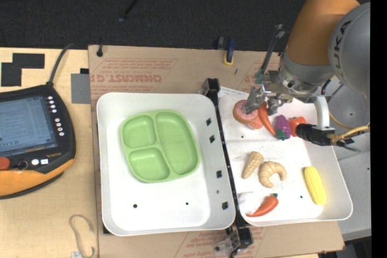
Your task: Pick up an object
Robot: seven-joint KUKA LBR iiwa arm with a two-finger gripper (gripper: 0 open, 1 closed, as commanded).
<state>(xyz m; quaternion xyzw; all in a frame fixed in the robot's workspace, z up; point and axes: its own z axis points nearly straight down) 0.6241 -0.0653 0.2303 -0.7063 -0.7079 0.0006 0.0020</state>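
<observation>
The two-finger gripper (pixel 255 98) is hovering over the round pink toy food piece (pixel 244 113) in the right white bin (pixel 338 187); finger state cannot be determined.

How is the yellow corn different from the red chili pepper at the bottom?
The yellow corn is a straight, stubby stick near the bin's right edge, pointing up and down. The red chili pepper is curved and pointy with a small green stem, lying slanted near the front edge. Both are toy foods lying in the right bin, away from the claw.
</observation>
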